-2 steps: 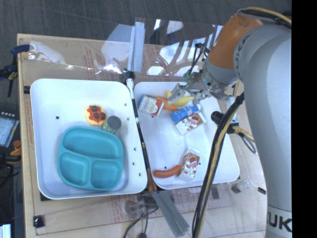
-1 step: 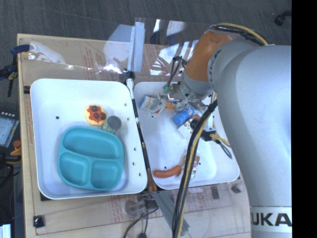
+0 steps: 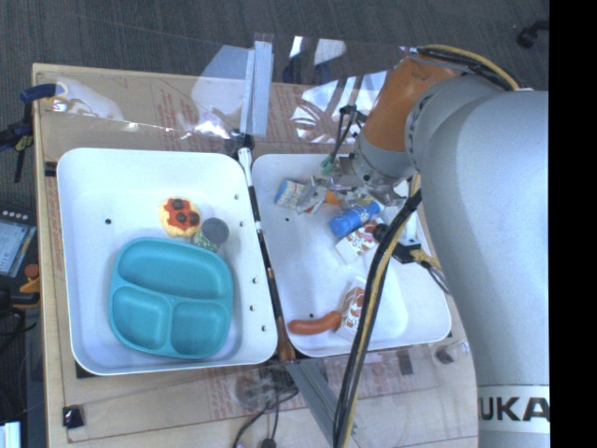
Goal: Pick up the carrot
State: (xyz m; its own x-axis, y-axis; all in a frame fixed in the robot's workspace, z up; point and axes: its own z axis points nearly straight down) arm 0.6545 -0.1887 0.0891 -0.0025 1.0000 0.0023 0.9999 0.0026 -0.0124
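I cannot tell how my pincer [image 3: 338, 177] stands, with the carrot [image 3: 331, 195], a small orange sliver, lying just beside it among packets [image 3: 328, 201].

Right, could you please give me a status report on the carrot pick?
Gripper low over right bin's far end. Orange bit beside it, likely the carrot, grasp unclear. Blue bottle and carton crowd it.

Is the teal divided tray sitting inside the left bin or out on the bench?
Inside: the teal tray lies flat within the left bin's white rim.
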